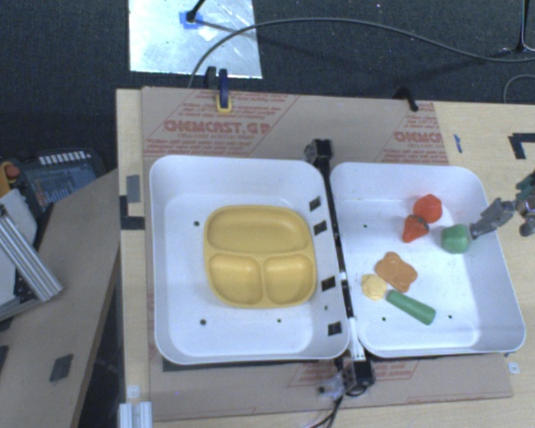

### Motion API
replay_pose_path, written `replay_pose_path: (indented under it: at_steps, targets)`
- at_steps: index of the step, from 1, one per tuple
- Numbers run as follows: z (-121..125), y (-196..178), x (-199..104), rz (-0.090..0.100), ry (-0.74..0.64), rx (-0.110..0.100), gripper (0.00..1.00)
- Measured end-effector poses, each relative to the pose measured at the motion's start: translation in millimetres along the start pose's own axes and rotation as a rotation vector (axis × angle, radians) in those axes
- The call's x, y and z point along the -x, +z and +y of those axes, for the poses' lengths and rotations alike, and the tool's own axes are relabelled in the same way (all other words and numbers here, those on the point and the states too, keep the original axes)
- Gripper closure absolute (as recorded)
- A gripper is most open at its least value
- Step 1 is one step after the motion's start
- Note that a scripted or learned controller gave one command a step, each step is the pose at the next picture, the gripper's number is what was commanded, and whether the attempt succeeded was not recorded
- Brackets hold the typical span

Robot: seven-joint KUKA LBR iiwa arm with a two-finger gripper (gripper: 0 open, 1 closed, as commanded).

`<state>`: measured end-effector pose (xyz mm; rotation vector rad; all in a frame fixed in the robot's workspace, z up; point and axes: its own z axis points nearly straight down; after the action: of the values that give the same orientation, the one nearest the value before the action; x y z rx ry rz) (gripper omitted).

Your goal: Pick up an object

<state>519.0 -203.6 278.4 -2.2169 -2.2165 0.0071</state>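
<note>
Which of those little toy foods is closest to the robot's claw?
The round green ball, by the right bin's right wall beside the gripper. The long green cylinder and the orange and yellow pieces lie farther left.

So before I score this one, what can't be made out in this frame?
- Pincer, camera view: too small and blurred to tell open from shut, or whether it touches the green ball.
- Arm: cut off by the right edge.
- Yellow piece and orange piece: too small to identify.
</note>
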Motion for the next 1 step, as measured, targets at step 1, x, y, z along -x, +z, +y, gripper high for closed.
replay_pose_path:
  at_steps: [1]
  targets:
    - [2.0,-5.2,-0.8,-0.002,-0.004,0.01,0.0]
